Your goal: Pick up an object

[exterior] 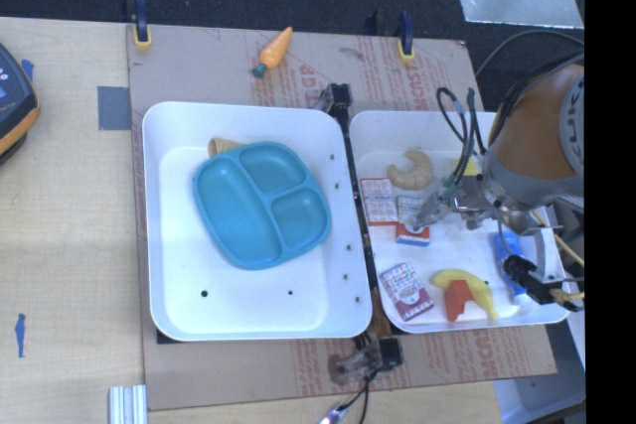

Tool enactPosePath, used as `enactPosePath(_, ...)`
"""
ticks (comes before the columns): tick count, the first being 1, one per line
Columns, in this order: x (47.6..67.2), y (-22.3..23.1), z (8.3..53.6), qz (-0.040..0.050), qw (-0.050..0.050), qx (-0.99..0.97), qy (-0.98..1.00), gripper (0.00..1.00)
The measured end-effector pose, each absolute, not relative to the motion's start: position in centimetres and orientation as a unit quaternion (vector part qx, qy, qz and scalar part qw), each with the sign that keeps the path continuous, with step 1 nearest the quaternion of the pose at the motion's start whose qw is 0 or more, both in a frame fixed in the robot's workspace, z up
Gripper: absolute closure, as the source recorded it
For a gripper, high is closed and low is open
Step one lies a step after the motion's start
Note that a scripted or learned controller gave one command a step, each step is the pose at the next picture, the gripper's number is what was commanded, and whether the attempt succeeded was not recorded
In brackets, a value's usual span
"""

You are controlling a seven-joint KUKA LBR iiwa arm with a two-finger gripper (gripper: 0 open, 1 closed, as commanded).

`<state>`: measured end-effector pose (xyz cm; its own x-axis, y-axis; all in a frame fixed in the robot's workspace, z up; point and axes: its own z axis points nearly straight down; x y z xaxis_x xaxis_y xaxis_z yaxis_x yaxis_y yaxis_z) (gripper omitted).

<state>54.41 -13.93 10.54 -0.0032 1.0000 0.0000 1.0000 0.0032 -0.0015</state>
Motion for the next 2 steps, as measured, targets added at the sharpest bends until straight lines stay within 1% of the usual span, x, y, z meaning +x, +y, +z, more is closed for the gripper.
enactPosePath(1,61.2,-11.8,9.6,-0.0001,0.0,-0.706,-0.708,0.0)
enactPosePath(2,65.5,-16.9,9.2,0.0021,0.002,-0.706,-0.708,0.0)
